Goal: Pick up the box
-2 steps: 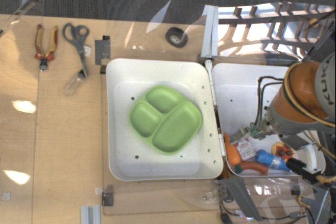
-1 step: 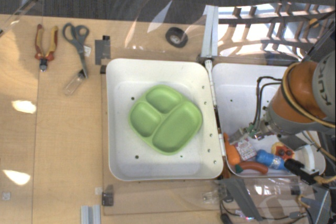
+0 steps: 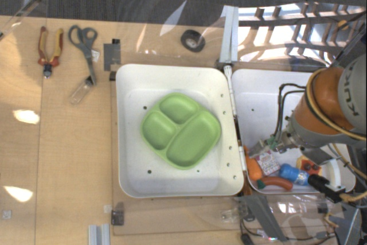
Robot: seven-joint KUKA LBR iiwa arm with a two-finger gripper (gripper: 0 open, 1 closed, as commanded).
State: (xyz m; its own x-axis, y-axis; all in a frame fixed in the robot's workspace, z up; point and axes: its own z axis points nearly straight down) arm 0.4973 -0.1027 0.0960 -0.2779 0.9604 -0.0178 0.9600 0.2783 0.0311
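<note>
Camera view: small printed box [image 3: 267, 164], red-and-white.

The wooden bench [image 3: 57, 169] carries two white bins [image 3: 129, 123]. Pliers [image 3: 49, 49], scissors [image 3: 85, 46] and a tape roll [image 3: 192, 40] lie toward 11 o'clock.

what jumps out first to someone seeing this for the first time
The green divided plate lies alone in the middle of the left bin, bright against the white. At the right, the arm with its orange band reaches over the right bin, above a clutter of small colourful items at that bin's near edge. On the bench at far left lie pliers and scissors.
</note>
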